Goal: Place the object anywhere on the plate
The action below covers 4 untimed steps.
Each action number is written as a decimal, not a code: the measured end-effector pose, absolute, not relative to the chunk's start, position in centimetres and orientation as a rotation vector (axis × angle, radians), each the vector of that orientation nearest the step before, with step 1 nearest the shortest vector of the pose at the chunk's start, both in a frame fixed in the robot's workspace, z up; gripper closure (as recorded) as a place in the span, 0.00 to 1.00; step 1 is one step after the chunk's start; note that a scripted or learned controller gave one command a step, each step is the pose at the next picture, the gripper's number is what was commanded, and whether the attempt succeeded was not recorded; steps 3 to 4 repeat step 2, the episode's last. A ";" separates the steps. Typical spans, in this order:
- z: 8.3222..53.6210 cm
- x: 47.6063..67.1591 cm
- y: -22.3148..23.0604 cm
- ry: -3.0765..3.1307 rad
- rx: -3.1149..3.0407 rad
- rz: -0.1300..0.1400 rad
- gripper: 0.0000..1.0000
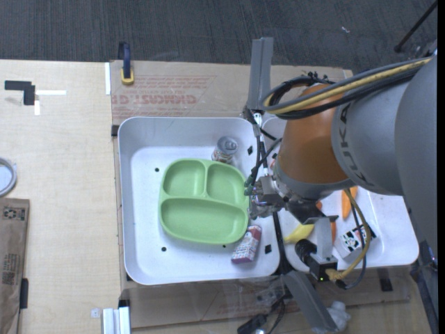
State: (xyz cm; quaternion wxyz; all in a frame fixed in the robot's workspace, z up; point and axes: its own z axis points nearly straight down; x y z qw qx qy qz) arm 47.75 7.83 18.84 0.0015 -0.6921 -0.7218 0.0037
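Hanging just past the right rim of the green plate (204, 202), the jaws (259, 195) sit under the arm's orange band and grey wrist, tangled in cables; whether they are open or closed I cannot tell, and nothing can be made out between them.

Just below the jaws, a small pink-and-white packet (247, 245) lies on the floor of the left bin (139, 186), its top end touching or nearly touching the plate's lower right edge. Just above the jaws and slightly to the left, a small silver can (227, 147) stands near the plate's upper rim. Which of the two is the object to be placed is a guess; neither is on the plate, whose three compartments are bare.

Farther right, the right bin (396, 245) holds a yellow piece (300, 232), an orange stick (345, 218) and a black-and-white card (354, 239), partly covered by the arm.

Risks, as I judge them: a descent here could strike the plate's rim and shove or tip it, or nudge the packet away against the bin wall. The arm's bulk hides the wrist's underside and much of the right bin.
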 end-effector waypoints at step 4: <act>19.5 47.8 13.8 -2.116 -2.319 0.024 1.00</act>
